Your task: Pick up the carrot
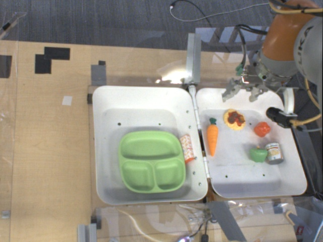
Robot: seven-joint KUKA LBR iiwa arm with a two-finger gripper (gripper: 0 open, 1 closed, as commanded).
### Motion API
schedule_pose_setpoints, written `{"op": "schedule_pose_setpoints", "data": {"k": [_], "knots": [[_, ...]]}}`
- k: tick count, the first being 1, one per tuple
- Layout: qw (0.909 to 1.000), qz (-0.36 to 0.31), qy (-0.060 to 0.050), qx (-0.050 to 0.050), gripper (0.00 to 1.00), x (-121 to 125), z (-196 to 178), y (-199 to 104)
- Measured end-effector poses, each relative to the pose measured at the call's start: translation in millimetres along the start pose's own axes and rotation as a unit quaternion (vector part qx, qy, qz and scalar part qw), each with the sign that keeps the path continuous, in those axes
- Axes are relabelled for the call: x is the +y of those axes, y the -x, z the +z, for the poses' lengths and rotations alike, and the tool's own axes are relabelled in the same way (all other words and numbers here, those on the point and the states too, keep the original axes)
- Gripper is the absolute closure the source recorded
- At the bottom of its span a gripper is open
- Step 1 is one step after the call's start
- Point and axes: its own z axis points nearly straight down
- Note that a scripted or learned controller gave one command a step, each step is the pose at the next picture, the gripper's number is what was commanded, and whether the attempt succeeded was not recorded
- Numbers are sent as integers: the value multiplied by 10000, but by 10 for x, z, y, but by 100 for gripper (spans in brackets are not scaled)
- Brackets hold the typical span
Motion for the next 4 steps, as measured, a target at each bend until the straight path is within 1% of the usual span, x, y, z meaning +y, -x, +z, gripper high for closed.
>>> {"op": "schedule_pose_setpoints", "data": {"k": [1,2,3,4], "knots": [[9998,-183,-3,-1,0,-525,1019,2],[9964,-843,60,-8,0,-909,1176,154],[9963,-858,92,3,100,-880,1050,128],[9926,-1217,18,-2,100,-501,-177,-436]]}}
